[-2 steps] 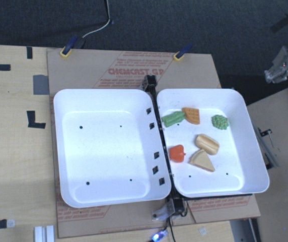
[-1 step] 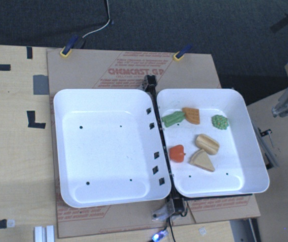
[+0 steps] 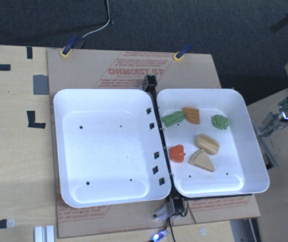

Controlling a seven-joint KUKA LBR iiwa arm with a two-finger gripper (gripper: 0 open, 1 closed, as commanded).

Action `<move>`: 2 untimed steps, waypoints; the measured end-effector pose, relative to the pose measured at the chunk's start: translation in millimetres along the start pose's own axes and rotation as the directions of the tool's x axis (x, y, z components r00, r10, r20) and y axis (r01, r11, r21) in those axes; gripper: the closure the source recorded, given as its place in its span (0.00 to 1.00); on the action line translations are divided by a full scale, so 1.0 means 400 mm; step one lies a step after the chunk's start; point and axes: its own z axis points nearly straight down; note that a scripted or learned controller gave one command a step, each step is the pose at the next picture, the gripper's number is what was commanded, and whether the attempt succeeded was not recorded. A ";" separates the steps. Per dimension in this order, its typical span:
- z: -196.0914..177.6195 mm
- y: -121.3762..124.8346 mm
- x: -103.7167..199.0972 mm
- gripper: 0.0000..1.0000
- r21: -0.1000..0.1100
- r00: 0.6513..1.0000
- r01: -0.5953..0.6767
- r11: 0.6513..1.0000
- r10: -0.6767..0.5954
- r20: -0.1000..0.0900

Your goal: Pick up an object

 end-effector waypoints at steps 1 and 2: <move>0.112 0.122 0.151 1.00 -0.007 1.000 0.010 1.000 -0.010 0.000; 0.202 0.095 0.046 1.00 -0.006 1.000 0.001 1.000 -0.001 0.003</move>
